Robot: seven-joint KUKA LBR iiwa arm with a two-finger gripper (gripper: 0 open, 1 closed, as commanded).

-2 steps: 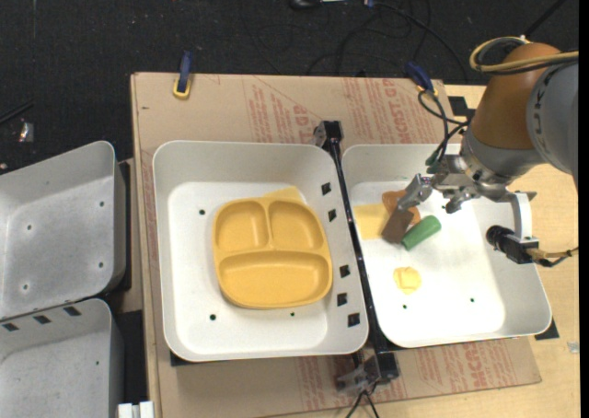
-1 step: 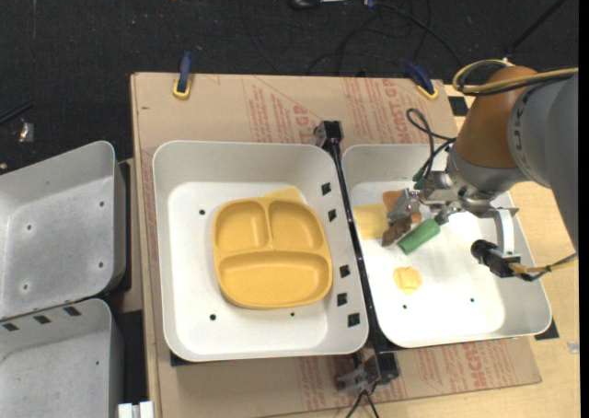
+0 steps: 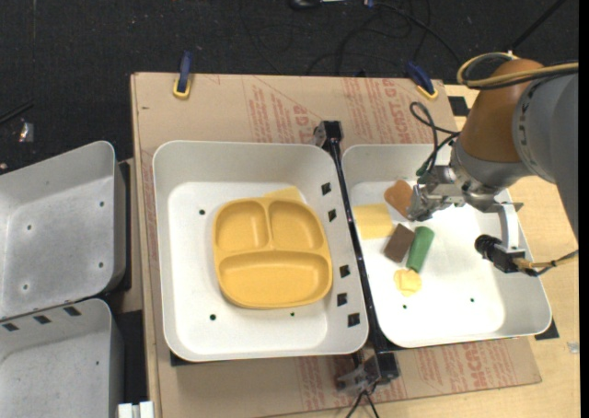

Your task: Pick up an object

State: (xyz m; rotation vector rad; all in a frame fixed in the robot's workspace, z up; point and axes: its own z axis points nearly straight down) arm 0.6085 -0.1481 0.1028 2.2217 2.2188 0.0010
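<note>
In the right bin (image 3: 479, 315) lie several small objects: a pale yellow block (image 3: 373, 221), a brown block (image 3: 399, 242), a green cylinder (image 3: 421, 249), a small yellow piece (image 3: 408, 281) and an orange-brown piece (image 3: 398, 193). My gripper (image 3: 425, 205) hangs over the bin's upper middle, just right of the orange-brown piece and above the green cylinder. Nothing is visibly held in it.
The left bin (image 3: 184, 315) holds a yellow compartment tray (image 3: 271, 253). A black divider (image 3: 348, 241) runs between the bins. The arm (image 3: 506, 131) reaches in from the right, with a black cable fitting (image 3: 492, 249) over the right bin. Grey metal panels (image 3: 55, 223) lie far left.
</note>
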